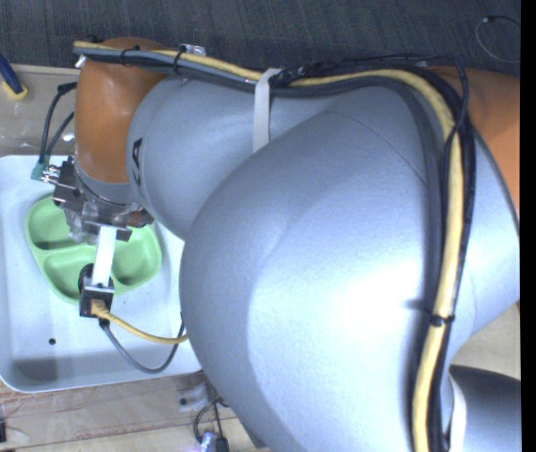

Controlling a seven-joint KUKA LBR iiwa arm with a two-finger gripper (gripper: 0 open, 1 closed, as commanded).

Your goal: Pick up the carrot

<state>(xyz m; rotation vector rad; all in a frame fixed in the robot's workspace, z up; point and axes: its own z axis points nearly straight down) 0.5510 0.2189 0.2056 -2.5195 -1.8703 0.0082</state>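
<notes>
You are at the reaching step. The tool hangs low over the white bin on the left side of the view. The big grey arm bends over from the right and covers much of the table.

You cannot tell if the tool is open or shut, because the wrist is in the way. You also cannot tell if it has hold of anything.

A green thing lies in this bin, right under the tool. It looks like a shallow dish, but you cannot be sure. There is a small dark spot on the bin floor nearer the front. The rest of the floor you can see is bare and white.

You cannot tell where the carrot is. My guess is that it lies under the tool or under the arm.

Next, I think you need to find the carrot first. Then the tool should go straight down on it and not on the green thing. If it grabs the green thing, the try will fail.
</notes>
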